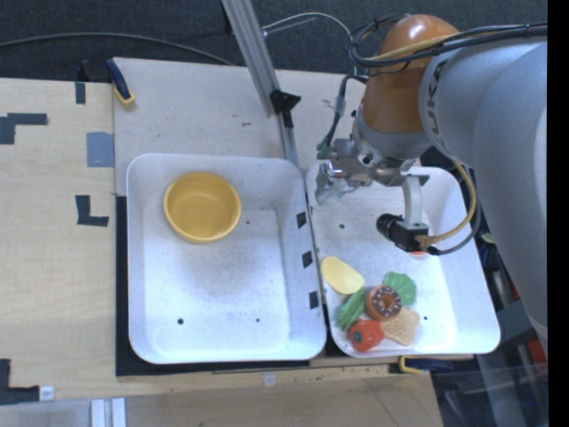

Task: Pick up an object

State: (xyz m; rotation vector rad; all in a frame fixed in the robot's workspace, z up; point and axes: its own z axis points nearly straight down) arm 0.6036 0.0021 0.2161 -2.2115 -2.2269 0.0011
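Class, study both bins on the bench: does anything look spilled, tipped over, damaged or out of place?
Nothing stands out. The yellow bowl sits upright in the left bin. The toy foods lie bunched at the near end of the right bin, all inside its rim.

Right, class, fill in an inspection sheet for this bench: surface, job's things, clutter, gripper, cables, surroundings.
Surface: bench bearing a left bin and a right bin, side by side.
Job's things: toy foods clustered in the right bin's near corner; yellow bowl upright in the left bin.
Clutter: tape marks on the bench.
Gripper: gripper above the right bin's far left corner, holding nothing visible.
Cables: black cable looped over the arm; another across the dark floor.
Surroundings: slanted metal pole; blue-yellow clamp.
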